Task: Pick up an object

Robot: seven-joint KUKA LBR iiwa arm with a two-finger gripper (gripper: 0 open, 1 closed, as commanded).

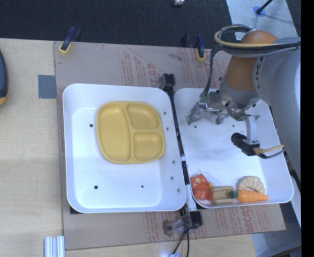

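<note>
Camera view, carrot lengthwise left-right, tip right

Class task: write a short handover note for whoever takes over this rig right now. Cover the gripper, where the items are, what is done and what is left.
Gripper: over the far end of the right bin, holding nothing that can be seen.
Items: the red piece, wooden block, carrot and bread-like piece are bunched along the right bin's near edge, away from the gripper.
Left bin: holds a yellow divided plate.
Done: nothing picked up yet.
Left: bring the gripper toward the near edge, close on one item and lift it.
</note>
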